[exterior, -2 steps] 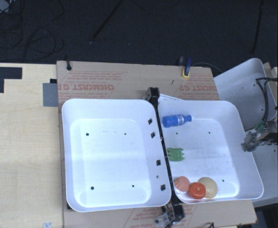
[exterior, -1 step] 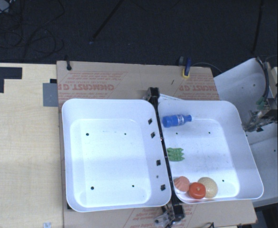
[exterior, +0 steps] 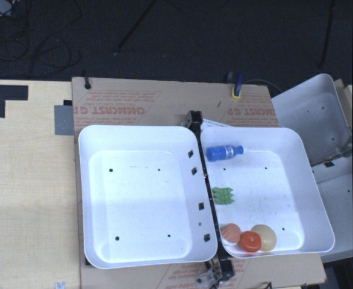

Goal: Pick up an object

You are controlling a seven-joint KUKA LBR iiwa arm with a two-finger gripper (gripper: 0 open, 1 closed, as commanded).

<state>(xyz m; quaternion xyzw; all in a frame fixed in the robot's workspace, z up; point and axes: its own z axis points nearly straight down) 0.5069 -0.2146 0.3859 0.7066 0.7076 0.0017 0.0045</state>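
**Four candidates wait in the right bin**

Plainly, nothing is lifted yet: every object lies loose on the floor of the right bin [exterior: 285, 138], and the left bin [exterior: 139, 135] beside it shares a dark clipped seam with it. As for the pincer, I cannot tell its state, so the pick reads as not yet begun.

The task names no particular object, so any of four would serve. A blue bottle [exterior: 224, 153] lies on its side at about 11 o'clock in the right bin, close to the seam wall, its pale cap pointing toward 3 o'clock. A small green piece [exterior: 222, 195] (ridged, perhaps a toy vegetable; too small to be sure) lies at 9 o'clock, just beside the same wall. At 7 o'clock three round things crowd together in the corner: a pinkish disc [exterior: 230, 232], a red ball [exterior: 250, 241] and a tan ball [exterior: 265, 236], touching or nearly so.

Their grouping looks like the result of rolling: round things settle where the wall meets the floor. That corner cluster seems the harder grasp, since neighbours and walls leave fingers little room; the bottle, lying apart, looks the easier target.
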